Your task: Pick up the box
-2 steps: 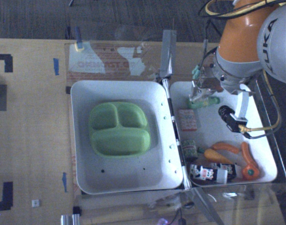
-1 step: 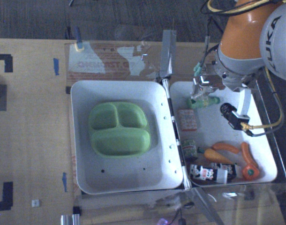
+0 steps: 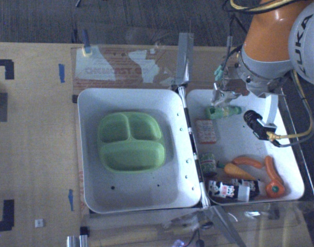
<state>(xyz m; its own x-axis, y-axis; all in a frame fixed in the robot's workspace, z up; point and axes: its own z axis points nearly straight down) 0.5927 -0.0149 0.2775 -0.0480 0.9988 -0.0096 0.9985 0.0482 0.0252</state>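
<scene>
The left bin (image 3: 90, 112) is white and holds a green divided plate (image 3: 131, 141). The right bin (image 3: 291, 184) is white too. In it, the box (image 3: 206, 130) is reddish with pale print, the carrot (image 3: 238, 171) orange, and a bottle (image 3: 231, 190) dark with a white label. The arm (image 3: 273, 27) is orange above grey. The desk (image 3: 33, 138) is tan with blue tape marks (image 3: 62, 72).

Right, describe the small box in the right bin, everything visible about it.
The box is small, flat and rectangular, pinkish-red with pale printing too blurred to read; it looks like cardboard. It lies flat on the floor of the right bin, near the bin's left wall, long side running up the view. Nothing touches it. The gripper sits above and right of it, by a green item.
</scene>
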